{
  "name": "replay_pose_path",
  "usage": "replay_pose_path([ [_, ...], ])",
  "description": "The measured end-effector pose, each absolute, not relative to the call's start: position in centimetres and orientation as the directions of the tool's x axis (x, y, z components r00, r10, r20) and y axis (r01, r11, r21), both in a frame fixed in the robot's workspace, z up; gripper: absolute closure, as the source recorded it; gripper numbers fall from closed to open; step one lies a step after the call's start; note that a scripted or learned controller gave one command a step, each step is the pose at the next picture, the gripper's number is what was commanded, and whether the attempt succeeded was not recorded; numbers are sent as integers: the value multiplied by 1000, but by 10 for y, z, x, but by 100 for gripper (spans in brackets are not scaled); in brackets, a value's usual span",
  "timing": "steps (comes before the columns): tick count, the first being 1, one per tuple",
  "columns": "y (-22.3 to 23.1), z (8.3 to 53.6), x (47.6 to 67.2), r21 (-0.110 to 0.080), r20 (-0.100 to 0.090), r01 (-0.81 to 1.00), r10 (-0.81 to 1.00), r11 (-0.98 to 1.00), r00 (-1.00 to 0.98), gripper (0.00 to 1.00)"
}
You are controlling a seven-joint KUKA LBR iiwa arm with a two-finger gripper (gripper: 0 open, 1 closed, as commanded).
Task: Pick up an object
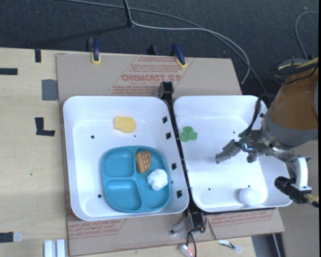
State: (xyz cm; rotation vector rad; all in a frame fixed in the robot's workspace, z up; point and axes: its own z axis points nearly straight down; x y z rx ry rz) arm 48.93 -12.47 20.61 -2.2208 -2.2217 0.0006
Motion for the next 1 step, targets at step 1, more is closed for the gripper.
replay_pose_path([
  [1, -134, 225, 549, 2, -1, 1000, 1000, 1, -1, 0],
])
